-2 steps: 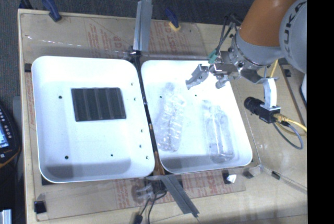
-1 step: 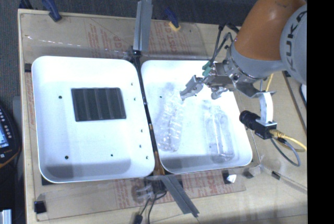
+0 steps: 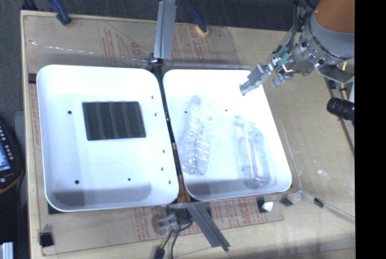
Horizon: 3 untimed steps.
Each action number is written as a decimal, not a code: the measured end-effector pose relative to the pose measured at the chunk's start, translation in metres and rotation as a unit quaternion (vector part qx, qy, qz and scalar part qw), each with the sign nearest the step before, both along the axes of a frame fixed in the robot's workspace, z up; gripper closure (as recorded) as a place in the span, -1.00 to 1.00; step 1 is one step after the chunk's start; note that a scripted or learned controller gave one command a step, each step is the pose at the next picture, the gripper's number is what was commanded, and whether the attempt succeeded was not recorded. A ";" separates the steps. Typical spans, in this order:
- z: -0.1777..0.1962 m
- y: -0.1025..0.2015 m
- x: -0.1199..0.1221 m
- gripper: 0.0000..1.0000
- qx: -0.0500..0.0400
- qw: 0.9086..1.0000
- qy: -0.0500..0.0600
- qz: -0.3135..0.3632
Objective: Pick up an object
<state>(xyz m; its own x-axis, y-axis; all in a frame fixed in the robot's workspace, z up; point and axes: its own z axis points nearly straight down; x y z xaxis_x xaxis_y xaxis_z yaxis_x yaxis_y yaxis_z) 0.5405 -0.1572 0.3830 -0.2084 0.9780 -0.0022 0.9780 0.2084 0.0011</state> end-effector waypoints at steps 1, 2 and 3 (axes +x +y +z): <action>-0.076 0.028 -0.011 -1.00 0.001 1.000 0.002 -0.030; -0.049 0.067 -0.042 -1.00 0.001 0.999 0.001 -0.051; -0.087 0.016 -0.051 -1.00 0.000 0.996 0.002 -0.088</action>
